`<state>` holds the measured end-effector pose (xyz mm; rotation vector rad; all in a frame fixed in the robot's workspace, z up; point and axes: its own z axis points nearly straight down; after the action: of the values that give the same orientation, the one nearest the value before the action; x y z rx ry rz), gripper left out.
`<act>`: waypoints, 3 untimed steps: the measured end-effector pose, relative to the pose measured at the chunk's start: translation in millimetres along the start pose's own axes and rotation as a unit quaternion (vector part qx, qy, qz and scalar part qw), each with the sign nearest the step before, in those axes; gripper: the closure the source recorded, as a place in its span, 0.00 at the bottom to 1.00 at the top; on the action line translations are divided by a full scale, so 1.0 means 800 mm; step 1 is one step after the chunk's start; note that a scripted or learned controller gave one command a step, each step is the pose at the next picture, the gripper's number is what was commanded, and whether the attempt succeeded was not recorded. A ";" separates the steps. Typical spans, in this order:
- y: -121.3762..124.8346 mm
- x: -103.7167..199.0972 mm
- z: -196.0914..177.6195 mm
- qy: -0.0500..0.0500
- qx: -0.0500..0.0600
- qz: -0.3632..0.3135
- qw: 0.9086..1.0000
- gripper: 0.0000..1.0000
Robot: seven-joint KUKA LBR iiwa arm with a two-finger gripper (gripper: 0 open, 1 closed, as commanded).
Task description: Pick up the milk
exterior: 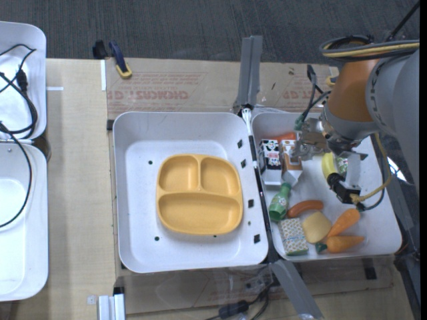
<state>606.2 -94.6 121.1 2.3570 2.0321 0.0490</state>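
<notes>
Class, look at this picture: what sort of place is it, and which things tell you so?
Probably a robotics lab bench. A grey arm with an orange band reaches over two shallow white bins, one holding toy food and a small cow-patterned milk carton, the other a yellow divided plate.

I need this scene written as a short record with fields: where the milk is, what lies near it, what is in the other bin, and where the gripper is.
milk: small black-and-white milk carton, upper left of the right white bin
beside milk: orange-and-white box
below milk: green bottle, red sausage, two orange carrots
left bin: yellow divided plastic plate in the left white bin
gripper: two-finger gripper over the right bin, right of the milk
finger state: cannot tell
</notes>
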 end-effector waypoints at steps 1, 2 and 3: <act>-0.055 0.022 -0.090 -0.002 0.022 -0.044 0.999 1.00; -0.055 0.022 -0.090 -0.002 0.022 -0.044 0.999 0.00; -0.027 0.042 -0.087 -0.002 0.023 -0.068 0.997 0.00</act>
<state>586.6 -57.9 190.2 2.2361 2.2080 -0.0043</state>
